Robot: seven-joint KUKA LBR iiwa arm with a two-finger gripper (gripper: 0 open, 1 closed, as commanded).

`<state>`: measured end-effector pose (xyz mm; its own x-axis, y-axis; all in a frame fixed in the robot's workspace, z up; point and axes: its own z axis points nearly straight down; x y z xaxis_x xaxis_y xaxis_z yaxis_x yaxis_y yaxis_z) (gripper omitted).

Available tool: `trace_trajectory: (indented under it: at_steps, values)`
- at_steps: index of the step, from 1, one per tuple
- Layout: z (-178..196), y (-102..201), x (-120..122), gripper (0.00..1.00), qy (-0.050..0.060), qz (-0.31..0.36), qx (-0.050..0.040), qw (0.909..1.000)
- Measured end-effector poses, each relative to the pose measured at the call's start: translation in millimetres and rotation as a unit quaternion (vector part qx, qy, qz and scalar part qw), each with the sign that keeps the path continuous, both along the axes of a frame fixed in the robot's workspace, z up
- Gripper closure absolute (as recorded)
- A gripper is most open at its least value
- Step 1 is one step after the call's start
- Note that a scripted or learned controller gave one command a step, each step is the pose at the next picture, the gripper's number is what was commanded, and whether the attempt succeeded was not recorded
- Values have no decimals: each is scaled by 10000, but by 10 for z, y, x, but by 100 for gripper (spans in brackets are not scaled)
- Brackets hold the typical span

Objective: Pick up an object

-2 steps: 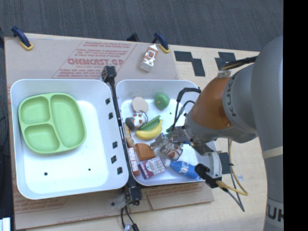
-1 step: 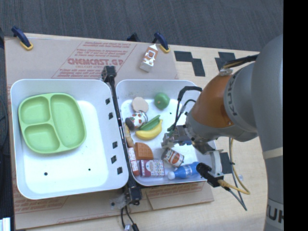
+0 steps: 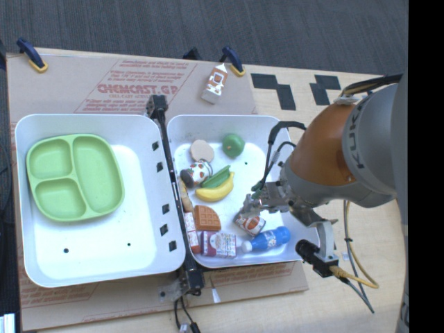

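Note:
The right bin (image 3: 255, 159) holds several toy foods: a green apple (image 3: 234, 144), a beige disc (image 3: 202, 150), a yellow banana (image 3: 214, 190) with a green pod (image 3: 218, 177) on it, a waffle (image 3: 207, 218), a red and white packet (image 3: 214, 243) and a blue bottle (image 3: 270, 239). My gripper (image 3: 254, 205) is low inside this bin on its right side. It sits directly over a small red, white and brown item (image 3: 248, 223), and the wrist hides the contact.
The left bin (image 3: 104, 245) holds a green divided plate (image 3: 73, 177). A small red and white carton (image 3: 216, 84) lies on the cardboard behind the bins. A black divider with clips (image 3: 166, 186) runs between the bins. My arm's bulk (image 3: 347, 151) covers the right bin's right wall.

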<state>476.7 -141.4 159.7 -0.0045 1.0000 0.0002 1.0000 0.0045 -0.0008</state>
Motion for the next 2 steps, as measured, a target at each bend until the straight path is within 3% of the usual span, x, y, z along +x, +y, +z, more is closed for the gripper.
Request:
trace_trajectory:
  at_steps: [1,2]
  values:
    - [101,-1,14,100,-6,14,-7,10000]
    - [1694,-528,606,100,-29,11,-18,10000]
